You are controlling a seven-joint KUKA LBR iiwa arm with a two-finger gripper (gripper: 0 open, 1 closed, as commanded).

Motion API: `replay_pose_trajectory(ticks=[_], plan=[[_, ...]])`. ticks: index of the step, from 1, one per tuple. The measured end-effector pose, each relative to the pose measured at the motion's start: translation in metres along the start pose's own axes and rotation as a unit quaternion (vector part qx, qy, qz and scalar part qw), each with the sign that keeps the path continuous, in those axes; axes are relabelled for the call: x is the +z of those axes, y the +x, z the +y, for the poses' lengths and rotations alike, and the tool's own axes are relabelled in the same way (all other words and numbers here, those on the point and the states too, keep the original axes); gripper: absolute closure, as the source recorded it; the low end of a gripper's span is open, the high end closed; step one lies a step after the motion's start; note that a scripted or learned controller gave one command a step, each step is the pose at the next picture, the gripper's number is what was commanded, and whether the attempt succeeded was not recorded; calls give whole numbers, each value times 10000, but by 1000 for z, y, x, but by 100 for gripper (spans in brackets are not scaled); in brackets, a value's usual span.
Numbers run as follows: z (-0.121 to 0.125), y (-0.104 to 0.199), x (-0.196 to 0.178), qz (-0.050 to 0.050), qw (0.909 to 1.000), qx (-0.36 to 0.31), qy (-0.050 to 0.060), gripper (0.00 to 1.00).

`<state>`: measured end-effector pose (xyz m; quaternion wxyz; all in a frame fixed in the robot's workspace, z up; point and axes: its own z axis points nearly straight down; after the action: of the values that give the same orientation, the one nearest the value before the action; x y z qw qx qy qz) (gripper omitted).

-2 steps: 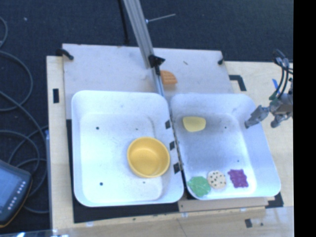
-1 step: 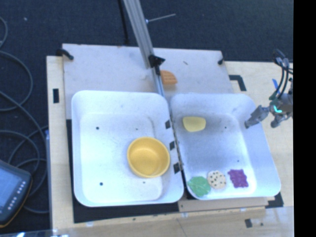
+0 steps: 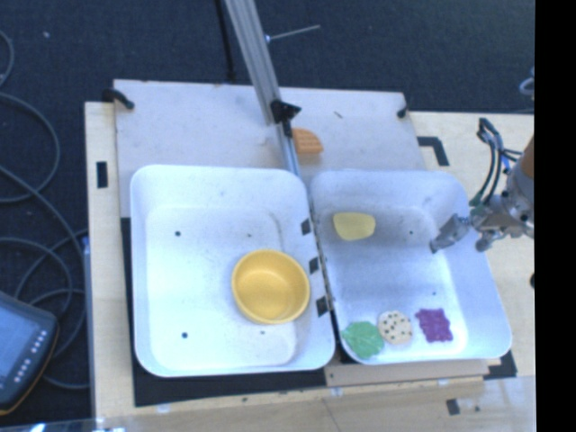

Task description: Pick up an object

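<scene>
The gripper (image 3: 461, 230) reaches in from the right edge and hangs over the right rim of the right bin (image 3: 468, 286). One grey finger (image 3: 447, 235) juts out toward the left over the bin's floor; whether the fingers stand apart or together cannot be told from this slant, and nothing is seen between them. It touches none of the loose things in the bin. Well to its left, near the back left of that bin, lies a pale yellow lump (image 3: 354, 226), a rounded shape with its long axis running left to right. Along the front edge of the same bin sit three small pieces in a row: a green piece (image 3: 363, 337) at the left corner, a round speckled cookie (image 3: 394, 328) just beside it, and a purple piece (image 3: 435, 324) to the right, all well apart from the gripper. The left bin (image 3: 171, 241) holds a yellow bowl (image 3: 270, 285), upright with its mouth up, near the front right part. Behind the bins, on the bench (image 3: 198, 124), an orange thing (image 3: 308, 142) lies beside a slanting metal rail (image 3: 256, 57).
</scene>
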<state>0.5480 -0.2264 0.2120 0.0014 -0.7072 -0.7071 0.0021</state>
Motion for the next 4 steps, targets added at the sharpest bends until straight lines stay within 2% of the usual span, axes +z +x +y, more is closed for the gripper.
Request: replay_pose_trajectory(ticks=[2,3,4], plan=[[6,0,112,-12,10000,8,-31,0],[7,-1,99,-14,10000,27,-56,100],[13,5,39,-8,10000,-21,-67,100]])
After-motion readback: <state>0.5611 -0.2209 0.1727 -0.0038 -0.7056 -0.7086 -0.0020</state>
